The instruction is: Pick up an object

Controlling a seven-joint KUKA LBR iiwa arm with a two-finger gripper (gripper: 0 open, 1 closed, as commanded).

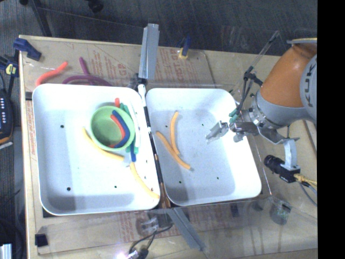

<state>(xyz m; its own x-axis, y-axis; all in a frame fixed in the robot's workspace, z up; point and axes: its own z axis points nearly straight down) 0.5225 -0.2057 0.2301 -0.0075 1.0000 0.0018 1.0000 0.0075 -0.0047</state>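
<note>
Table point(226, 63) w/ two white bins. Left bin point(59, 161) holds a green bowl point(110, 127) plus strips. Right bin point(215, 182) has orange strips point(173, 139) mid-left – hand point(225, 128) hovers well apart, near right wall, looks open, holding nothing. Risk: strips lie flat & thin – fingers may close on air.

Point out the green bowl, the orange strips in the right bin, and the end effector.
green bowl point(105, 124): camera view, bare inner floor.
orange strips point(173, 127): camera view, middle of the upright strip.
end effector point(222, 130): camera view, between its fingertips.
</note>
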